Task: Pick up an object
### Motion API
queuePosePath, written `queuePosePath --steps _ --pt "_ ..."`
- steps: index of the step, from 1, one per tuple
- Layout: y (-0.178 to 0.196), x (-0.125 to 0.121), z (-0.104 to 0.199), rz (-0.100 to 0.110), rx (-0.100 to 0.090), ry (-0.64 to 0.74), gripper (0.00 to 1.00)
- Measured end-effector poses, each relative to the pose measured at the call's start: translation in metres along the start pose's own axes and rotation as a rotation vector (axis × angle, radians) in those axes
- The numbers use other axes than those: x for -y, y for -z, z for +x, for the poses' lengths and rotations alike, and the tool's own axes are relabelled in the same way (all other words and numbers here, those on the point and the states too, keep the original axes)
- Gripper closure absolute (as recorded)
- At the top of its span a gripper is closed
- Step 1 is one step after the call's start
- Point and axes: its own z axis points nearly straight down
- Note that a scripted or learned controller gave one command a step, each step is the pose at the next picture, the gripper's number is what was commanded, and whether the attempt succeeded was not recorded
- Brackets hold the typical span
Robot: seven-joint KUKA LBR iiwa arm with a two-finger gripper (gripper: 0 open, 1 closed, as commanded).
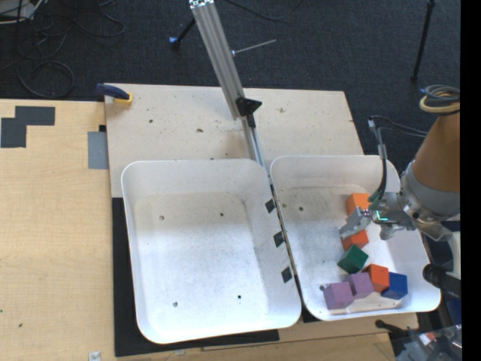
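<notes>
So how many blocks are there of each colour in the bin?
Orange blocks: 3, one by the gripper at, one under it, one near the blue
Green blocks: 1
Purple blocks: 2 and
Blue blocks: 1
Total: 7 blocks, all in the right bin

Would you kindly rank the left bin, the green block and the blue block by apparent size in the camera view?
1. Left bin, by far the largest.
2. Green block.
3. Blue block, only slightly smaller; nearly alike.
</notes>
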Motion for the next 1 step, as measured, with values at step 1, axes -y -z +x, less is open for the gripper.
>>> queuePosePath --steps 1 --pt "-0.0443 -0.0007 0.0043 0.006 -0.001 0.003 0.0"
